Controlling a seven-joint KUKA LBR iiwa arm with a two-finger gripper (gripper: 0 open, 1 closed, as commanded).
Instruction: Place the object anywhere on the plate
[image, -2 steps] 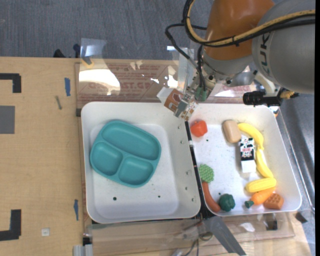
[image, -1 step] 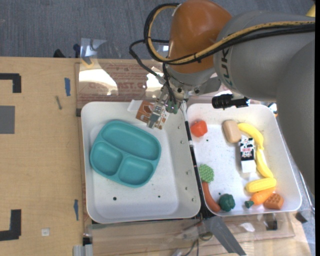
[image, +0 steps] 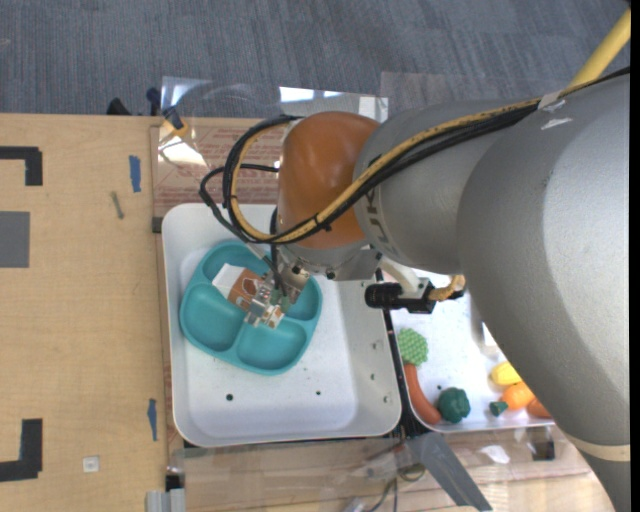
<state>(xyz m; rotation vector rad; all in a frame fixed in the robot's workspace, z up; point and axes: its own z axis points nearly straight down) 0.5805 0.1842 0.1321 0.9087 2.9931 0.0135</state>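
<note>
**Plate under the gripper, object hard to make out**

Plate (image: 215, 325), teal and divided into compartments, lies in the left white bin (image: 270, 410), towards that bin's upper left. Over its upper middle compartment hangs the gripper (image: 265, 300), reaching down from the orange-banded wrist. Just beside the fingertips, on the plate's surface, sits a small white and brownish object (image: 240, 285); whether it is clamped between the fingers or merely lying beneath them cannot be told, and how wide the gripper stands is equally unclear, since the wrist and cables crowd the spot.

The risk, as I judge it, is twofold. If the object is still gripped, a lift without release would carry it off the plate again. If it rests on a divider ridge, it could tip into a neighbouring compartment, which would still count, or be dragged by a retreating finger.

Further right, the second bin (image: 455, 330) holds toy vegetables (image: 452, 402), well apart from the plate.
</note>
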